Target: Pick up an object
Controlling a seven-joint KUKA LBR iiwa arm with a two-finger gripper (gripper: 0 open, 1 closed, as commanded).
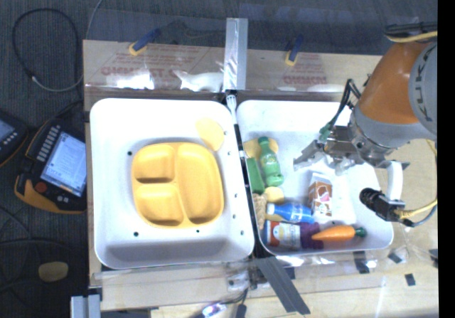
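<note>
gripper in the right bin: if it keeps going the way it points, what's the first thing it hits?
Likely the green bottle. The gripper points toward the view's left, over the right bin's bare floor, and the bottle lies next in that line. Height is unclear from this slant, so it might pass above.

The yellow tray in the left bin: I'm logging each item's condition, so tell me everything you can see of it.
The yellow tray is a divided plate that looks like smooth moulded plastic, with rounded corners and three compartments: two smaller ones stacked on its left side and one larger one on its right. It lies flat and right way up, slightly rotated, on the floor of the left bin, roughly in the middle. Nothing rests in it. A small pale yellow disc lies just beyond its upper right corner; whether they touch is unclear.
</note>
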